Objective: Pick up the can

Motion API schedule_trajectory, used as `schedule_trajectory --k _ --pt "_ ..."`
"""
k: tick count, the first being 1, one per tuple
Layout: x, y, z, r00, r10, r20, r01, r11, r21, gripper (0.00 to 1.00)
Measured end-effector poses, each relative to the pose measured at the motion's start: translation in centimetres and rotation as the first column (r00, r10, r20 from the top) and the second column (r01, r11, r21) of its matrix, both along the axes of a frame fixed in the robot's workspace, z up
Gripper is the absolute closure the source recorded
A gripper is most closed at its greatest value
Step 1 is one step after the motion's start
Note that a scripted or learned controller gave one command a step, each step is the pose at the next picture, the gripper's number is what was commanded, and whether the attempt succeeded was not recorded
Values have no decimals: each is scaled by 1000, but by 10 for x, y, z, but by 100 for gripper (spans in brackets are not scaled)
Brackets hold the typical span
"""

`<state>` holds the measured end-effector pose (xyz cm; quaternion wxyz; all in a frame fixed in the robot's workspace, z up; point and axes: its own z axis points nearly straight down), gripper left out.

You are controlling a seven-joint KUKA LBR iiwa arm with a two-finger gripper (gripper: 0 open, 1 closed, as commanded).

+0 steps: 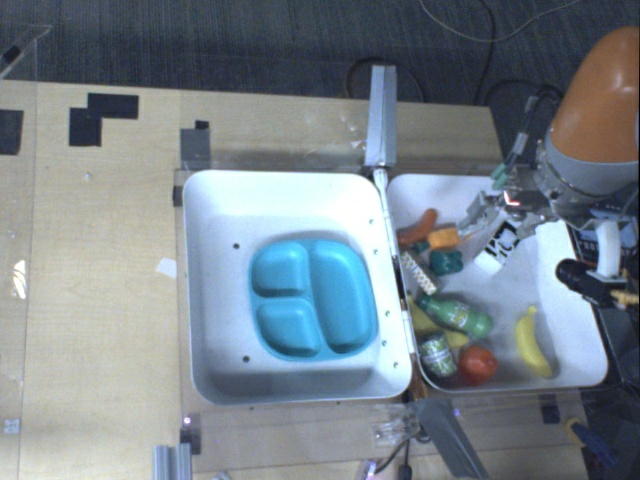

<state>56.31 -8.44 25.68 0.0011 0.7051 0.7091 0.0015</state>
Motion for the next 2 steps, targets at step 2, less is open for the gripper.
schedule_trajectory --k 2 --pt "-46 -70 -125 999 46 3 -46 999 -2 0"
